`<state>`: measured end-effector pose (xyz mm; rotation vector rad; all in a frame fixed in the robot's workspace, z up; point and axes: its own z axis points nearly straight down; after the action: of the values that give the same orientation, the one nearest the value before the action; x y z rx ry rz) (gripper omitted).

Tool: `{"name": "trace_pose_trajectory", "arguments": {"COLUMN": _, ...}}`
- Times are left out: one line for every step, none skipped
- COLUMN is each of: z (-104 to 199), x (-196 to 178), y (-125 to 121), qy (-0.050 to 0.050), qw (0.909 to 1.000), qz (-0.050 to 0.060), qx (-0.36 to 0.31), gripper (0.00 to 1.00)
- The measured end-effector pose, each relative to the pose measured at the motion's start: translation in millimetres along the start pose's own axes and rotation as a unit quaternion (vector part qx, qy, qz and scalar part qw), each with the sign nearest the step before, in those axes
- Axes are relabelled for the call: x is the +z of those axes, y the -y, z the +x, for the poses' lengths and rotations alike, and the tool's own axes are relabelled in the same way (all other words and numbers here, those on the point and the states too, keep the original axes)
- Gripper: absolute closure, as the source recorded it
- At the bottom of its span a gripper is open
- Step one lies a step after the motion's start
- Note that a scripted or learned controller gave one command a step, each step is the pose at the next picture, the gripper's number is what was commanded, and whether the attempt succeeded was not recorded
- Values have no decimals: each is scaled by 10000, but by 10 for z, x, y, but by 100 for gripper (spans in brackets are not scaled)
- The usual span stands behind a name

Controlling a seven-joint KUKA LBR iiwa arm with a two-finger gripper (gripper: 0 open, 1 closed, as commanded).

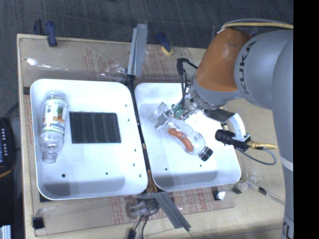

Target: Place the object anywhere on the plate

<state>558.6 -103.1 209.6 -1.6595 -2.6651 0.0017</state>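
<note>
A dark, ribbed rectangular plate (94,127) lies flat in the left bin (84,183). In the right bin (184,176) an orange sausage-shaped object (180,137) rests against a small clear bottle (197,144) with a dark cap. My gripper (161,116) hangs low over the right bin's upper left part, just up and left of the orange object. Its fingers stand open, with only white bin floor between them.
A larger clear bottle (52,124) with a green and orange label lies along the left side of the left bin, beside the plate. A raised divider (139,143) separates the two bins. A black cable plug (227,137) juts from the wrist over the right bin's right rim.
</note>
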Motion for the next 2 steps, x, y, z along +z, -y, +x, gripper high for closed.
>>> {"name": "trace_pose_trajectory", "arguments": {"z": 457, "x": 58, "y": -877, "qy": -2, "qw": 9966, "qz": 9, "qx": 824, "gripper": 100}}
{"name": "trace_pose_trajectory", "arguments": {"z": -133, "x": -317, "y": -1027, "qy": 8, "qw": 9884, "qz": -9, "qx": 1519, "gripper": 100}}
